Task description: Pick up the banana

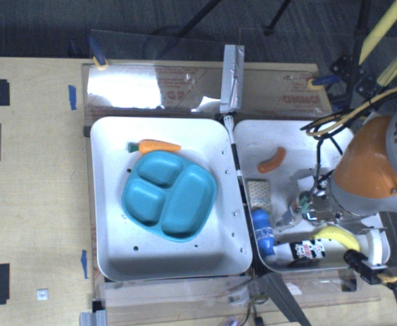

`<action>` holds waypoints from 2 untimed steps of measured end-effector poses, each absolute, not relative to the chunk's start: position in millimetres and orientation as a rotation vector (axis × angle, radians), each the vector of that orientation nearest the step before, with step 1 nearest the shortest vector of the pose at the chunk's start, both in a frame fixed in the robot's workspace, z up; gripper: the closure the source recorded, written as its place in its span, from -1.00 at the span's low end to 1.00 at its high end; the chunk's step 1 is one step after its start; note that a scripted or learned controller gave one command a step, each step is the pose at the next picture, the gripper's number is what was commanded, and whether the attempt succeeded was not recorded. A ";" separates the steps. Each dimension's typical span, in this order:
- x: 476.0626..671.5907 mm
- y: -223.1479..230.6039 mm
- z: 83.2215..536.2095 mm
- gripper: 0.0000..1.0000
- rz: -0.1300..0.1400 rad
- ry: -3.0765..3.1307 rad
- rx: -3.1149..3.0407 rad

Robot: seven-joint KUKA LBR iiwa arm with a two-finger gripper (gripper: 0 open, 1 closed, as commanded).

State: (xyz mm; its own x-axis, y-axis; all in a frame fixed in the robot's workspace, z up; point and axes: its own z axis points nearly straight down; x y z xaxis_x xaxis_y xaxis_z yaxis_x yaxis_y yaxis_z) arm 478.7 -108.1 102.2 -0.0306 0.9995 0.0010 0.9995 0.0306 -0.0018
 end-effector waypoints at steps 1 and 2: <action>516.9 -160.0 174.5 -1.00 0.002 -1.827 -2.557; 479.3 -120.7 106.8 -1.00 0.002 -2.143 -2.292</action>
State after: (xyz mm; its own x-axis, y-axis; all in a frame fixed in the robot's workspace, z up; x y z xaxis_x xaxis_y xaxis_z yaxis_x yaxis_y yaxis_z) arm 479.3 -120.7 106.8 0.0671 0.9977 0.0018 0.9977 -0.0671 -0.0037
